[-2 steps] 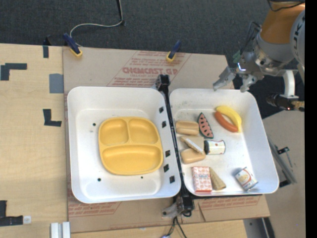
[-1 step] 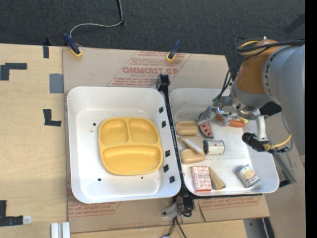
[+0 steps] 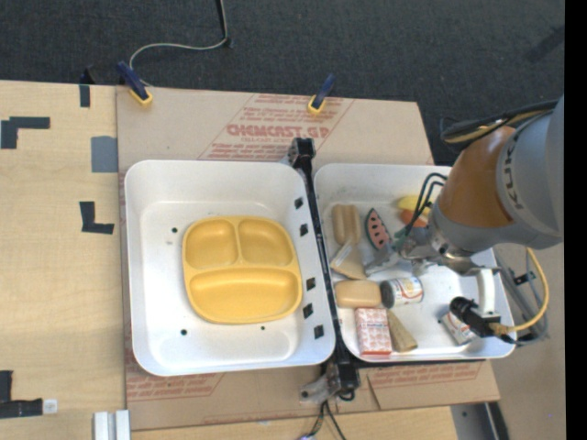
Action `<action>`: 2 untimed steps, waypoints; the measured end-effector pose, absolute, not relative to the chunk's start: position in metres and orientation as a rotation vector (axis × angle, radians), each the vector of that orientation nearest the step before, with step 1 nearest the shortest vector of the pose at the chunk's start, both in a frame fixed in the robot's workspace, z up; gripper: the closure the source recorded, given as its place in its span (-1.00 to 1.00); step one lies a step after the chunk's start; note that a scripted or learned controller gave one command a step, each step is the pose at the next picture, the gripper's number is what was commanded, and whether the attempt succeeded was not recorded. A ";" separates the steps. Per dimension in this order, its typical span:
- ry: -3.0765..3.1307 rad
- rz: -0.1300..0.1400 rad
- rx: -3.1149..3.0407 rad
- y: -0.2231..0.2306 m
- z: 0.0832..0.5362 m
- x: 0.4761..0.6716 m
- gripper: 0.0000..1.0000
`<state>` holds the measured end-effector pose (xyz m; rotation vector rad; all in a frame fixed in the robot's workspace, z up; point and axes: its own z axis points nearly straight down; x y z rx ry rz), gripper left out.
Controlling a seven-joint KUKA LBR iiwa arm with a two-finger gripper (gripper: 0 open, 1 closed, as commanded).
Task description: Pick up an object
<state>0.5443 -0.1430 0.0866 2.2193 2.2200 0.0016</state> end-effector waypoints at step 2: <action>2.221 0.003 2.214 -0.122 0.096 0.652 1.00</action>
